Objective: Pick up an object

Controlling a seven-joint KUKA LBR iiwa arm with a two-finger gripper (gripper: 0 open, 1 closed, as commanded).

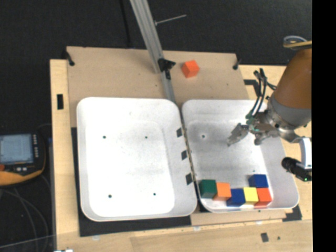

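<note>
**Inspector:** Edges and clearance in the right bin (215,121)?

**Recorder:** Back and middle of floor bare, open room there. Front edge crowded by blocks. Gripper (247,137) hanging over the middle of that bin, toward its right edge, well apart from the blocks. Jaws spread, nothing between them.

**Inspector:** Position of the blocks?

**Recorder:** Bunched along the front edge, from the front left corner toward the front right corner. Green block (208,187) nearest the left corner, touching the orange block (223,190). Then a blue block (236,197), yellow block (250,195) and red block (264,195) in a row. Second blue block (258,181) just behind the red and yellow ones.

**Inspector:** Left bin (126,156)?

**Recorder:** White floor, faintly speckled grey, with four small dark dots. Set side by side with the right bin, rims touching.

**Inspector:** Surroundings?

**Recorder:** Tan bench (115,72) on dark flooring. Orange cube (190,69) lying on the bench behind the bins, outside both. Slanted metal rail (148,33) just left of that cube. Handheld unit with screen (18,150) off the bench's left edge.

**Inspector:** Count?

**Recorder:** Two bins. Six blocks in the right bin: two blue, one each of green, orange, yellow, red. One cube outside.
</note>
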